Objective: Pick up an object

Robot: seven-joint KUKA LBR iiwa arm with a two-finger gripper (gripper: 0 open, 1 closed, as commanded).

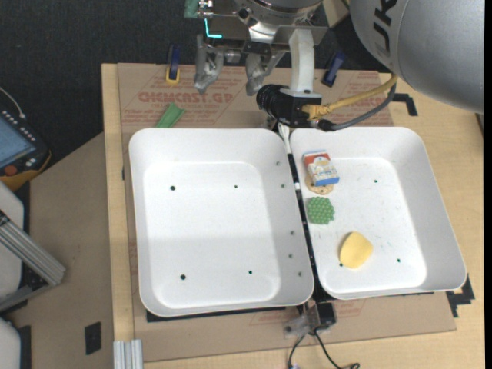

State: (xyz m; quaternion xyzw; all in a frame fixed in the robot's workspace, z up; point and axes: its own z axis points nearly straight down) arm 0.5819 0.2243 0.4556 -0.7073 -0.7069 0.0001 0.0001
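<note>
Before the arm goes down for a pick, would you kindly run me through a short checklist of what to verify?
1. Pincer carrying nothing: ok, nothing between its fingers.
2. Pincer open for a grasp: ok, fingers apart.
3. Pincer above a target: not ok, it hangs beyond the bins' far edge.
4. Targets within the right bin: ok, small carton, green disc, yellow lump.
5. Yellow lump free of neighbours: ok.
6. Carton clear of the bin wall: cannot tell.

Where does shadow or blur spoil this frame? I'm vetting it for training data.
Camera view: a soft shadow covers the upper part of the left bin; the arm's grey body looms blurred at top right; the yellow object and the green disc stay evenly lit.
</note>
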